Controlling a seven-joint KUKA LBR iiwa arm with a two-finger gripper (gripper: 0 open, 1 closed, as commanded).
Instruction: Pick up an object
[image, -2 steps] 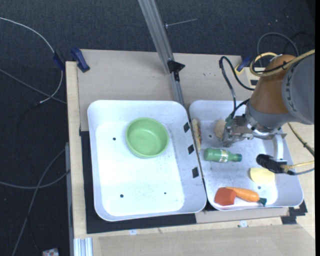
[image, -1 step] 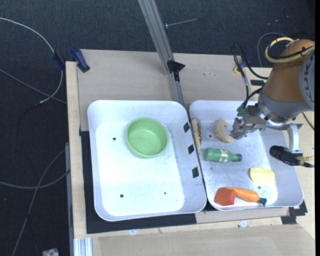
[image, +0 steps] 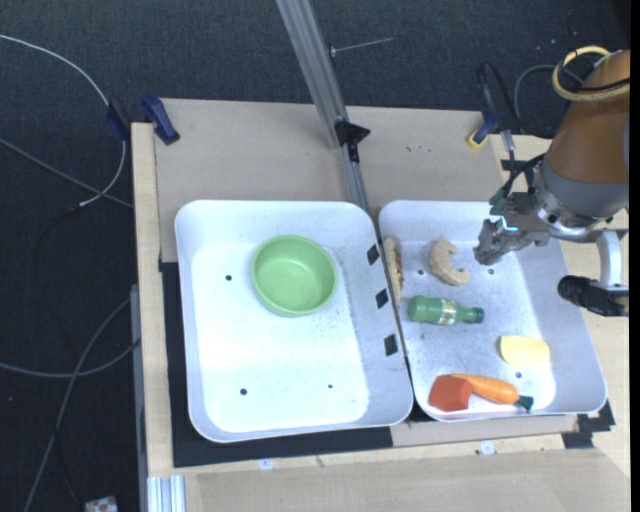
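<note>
The right bin holds a tan curved piece, a green bottle lying on its side, a yellow lump, an orange carrot resting on a red piece, and a brown stick along the left wall. My gripper hangs over the upper part of this bin, just right of the tan piece. Nothing shows between its fingers.
In the left bin sits a green bowl. A metal rail slants down to the gap between the bins. Blue clamps mark the board's back corners. Cables trail over the dark floor on the left.
</note>
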